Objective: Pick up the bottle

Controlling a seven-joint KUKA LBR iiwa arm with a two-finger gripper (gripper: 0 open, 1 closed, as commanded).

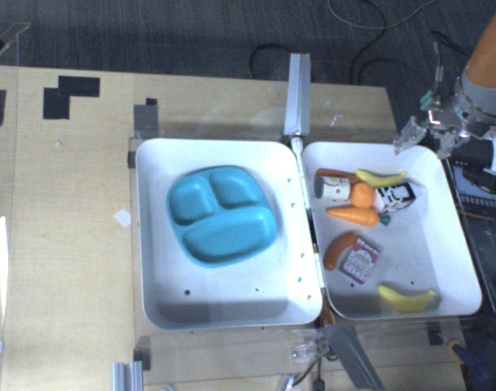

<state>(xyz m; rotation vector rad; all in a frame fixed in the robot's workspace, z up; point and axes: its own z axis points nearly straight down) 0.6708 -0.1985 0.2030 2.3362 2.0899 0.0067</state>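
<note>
Right bin, upper left | bottle (pixel 335 186): brown, white label, lying sideways | hand (pixel 429 134): released

No print can be read. The bottle (pixel 335 187), at ten o'clock in the right bin (pixel 455 243), carries a white label, and the small red packet (pixel 360 261) bears blurred marks.

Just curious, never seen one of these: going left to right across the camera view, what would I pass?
Blue divided plate in the left bin → metal divider post → bottle → yellow banana → gripper.
</note>
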